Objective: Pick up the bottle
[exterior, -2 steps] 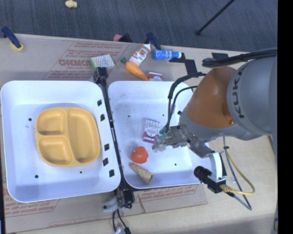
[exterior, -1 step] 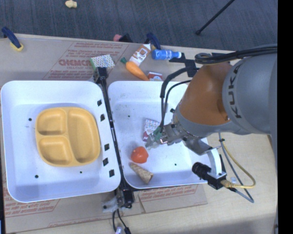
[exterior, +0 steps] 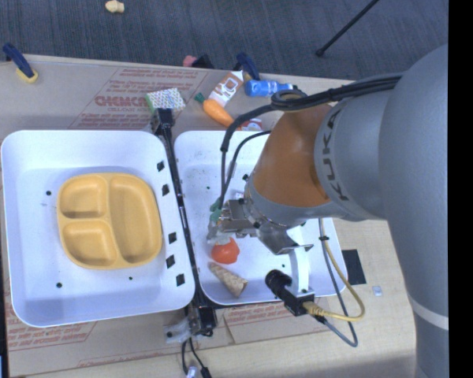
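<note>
Gripper (exterior: 225,228) low in the right bin (exterior: 197,160), bottle (exterior: 223,90) outside it on the table (exterior: 102,93).

The gripper sits just above a red-orange piece (exterior: 226,251) near the right bin's front-left part; how far it is open cannot be told, and nothing is seen in its hold. A tan cone-shaped piece (exterior: 227,279) lies just in front, near the bin's front edge. The bottle, white with an orange cap, lies on its side beyond the bin's far edge, beside a blue item (exterior: 262,88). The left bin (exterior: 24,156) carries a yellow divided plate (exterior: 109,219).
</note>
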Robot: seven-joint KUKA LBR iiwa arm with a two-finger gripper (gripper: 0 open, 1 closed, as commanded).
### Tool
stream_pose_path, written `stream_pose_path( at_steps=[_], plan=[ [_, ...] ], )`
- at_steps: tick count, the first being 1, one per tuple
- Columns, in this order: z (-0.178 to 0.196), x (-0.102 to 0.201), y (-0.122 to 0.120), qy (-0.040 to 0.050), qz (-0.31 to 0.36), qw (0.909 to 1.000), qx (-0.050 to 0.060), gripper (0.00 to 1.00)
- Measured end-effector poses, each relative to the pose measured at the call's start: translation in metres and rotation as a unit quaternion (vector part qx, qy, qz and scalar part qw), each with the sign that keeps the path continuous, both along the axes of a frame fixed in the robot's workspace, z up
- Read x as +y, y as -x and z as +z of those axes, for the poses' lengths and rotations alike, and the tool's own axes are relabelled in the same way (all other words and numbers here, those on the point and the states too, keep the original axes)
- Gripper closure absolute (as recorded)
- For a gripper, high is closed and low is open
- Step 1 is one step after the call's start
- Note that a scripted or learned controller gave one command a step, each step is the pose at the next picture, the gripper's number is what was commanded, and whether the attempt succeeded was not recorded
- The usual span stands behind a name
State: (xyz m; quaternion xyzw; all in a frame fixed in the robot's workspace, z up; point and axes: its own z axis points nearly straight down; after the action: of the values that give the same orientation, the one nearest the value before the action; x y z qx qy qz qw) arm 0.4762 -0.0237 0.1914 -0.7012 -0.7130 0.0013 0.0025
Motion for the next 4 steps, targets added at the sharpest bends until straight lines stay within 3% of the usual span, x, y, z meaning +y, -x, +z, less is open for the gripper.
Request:
stream_pose_path(
  at_steps=[1, 2, 3, 4],
  plan=[
    [0.032, 0.023, 0.000, 0.0003, 0.081, 0.9967, -0.002, 1.00],
    [0.082, 0.064, 0.000, 0.0003, 0.091, 0.9958, -0.001, 1.00],
    [0.049, 0.093, 0.000, -0.0003, 0.260, 0.9656, 0.000, 1.00],
    [0.124, 0.064, 0.000, 0.0007, 0.128, 0.9917, -0.002, 1.00]
  ],
)
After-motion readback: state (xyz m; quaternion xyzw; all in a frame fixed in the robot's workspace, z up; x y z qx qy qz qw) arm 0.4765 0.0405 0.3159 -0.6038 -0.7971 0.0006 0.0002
